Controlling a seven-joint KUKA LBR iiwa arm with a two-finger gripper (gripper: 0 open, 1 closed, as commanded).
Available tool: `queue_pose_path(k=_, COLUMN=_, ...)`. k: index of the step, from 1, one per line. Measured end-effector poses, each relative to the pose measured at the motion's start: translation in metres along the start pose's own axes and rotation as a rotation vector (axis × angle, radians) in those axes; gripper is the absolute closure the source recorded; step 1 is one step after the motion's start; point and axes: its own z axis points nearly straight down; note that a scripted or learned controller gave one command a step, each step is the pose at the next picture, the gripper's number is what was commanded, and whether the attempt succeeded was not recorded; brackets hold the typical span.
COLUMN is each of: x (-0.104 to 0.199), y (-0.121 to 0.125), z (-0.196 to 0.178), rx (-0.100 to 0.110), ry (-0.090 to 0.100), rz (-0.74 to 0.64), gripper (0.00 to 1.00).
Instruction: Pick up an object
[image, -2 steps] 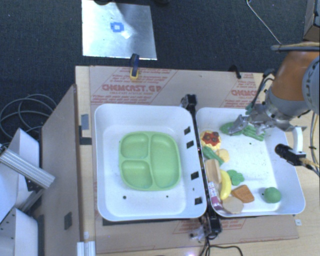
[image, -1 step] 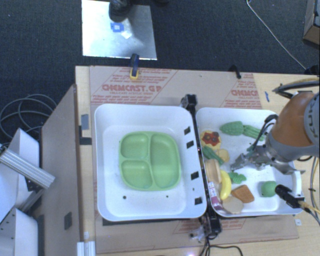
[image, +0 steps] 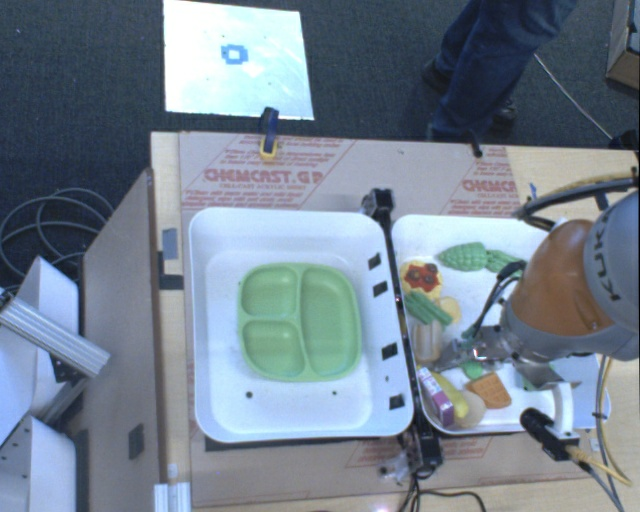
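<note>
— Where's the end effector (image: 462, 352)?
— Low in the right bin (image: 530, 232), among the toy food (image: 438, 310). Its grip state can't be made out.
— And the green plate (image: 300, 322)?
— Left bin (image: 215, 300).

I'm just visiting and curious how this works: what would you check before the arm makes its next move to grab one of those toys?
1. Toys within reach in the right bin: ok, several lie there.
2. Arm over that bin: ok.
3. Gripper near a toy: ok, by the orange piece.
4. Fingers open: cannot tell.
5. Toy already held: cannot tell.
6. Green tray out of the way: ok, in the left bin.
</note>
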Motion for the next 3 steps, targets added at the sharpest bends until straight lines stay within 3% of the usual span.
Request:
queue_pose_path(k=1, x=-0.043, y=0.099, z=0.0, rx=-0.008, ry=-0.001, rz=-0.004, gripper=0.0)
queue_pose_path(k=2, x=-0.043, y=0.168, z=0.0, rx=-0.002, ry=0.002, rz=-0.006, gripper=0.0)
queue_pose_path(k=3, x=-0.058, y=0.18, z=0.003, rx=0.026, ry=0.021, rz=-0.003, gripper=0.0)
